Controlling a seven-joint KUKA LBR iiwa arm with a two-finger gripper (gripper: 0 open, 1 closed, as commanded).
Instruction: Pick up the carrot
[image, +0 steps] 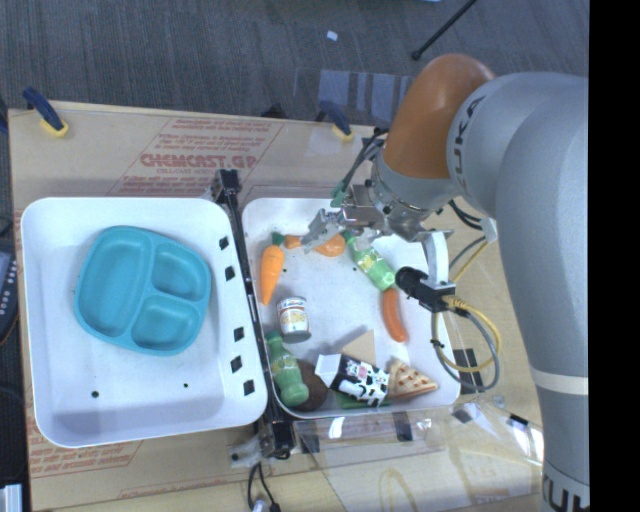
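Observation:
The carrot, orange with a green top, lies near the left wall of the right bin, pointing down toward the front. My gripper hangs over the back of that bin, to the upper right of the carrot and apart from it. A small orange piece lies just under the gripper.
The right bin also holds a green bottle, a red-orange sausage, a small can, another green bottle, a cow-print carton and a pizza slice. In the left bin sits a blue divided plate.

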